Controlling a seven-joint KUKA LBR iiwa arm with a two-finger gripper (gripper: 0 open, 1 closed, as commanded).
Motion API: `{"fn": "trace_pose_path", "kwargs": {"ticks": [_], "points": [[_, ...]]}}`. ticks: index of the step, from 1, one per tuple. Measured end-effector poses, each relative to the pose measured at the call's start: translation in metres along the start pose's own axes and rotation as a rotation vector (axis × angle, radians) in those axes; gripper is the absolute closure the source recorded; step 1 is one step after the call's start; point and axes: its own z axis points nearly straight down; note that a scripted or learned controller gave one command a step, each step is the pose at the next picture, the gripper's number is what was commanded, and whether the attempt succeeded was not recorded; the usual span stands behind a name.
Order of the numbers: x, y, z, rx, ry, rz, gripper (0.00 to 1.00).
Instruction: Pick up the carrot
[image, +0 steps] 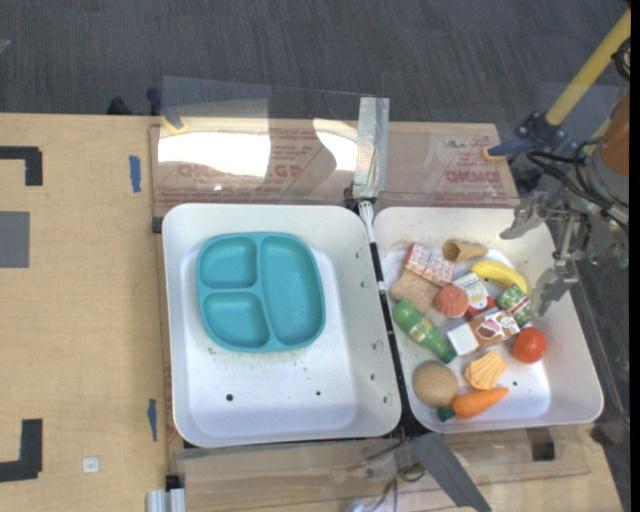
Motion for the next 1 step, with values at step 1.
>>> {"fn": "trace_pose_path", "kwargs": {"ticks": [1], "points": [[0.044,0.041,0.1606,0.0,0.003,0.241,0.0]]}}
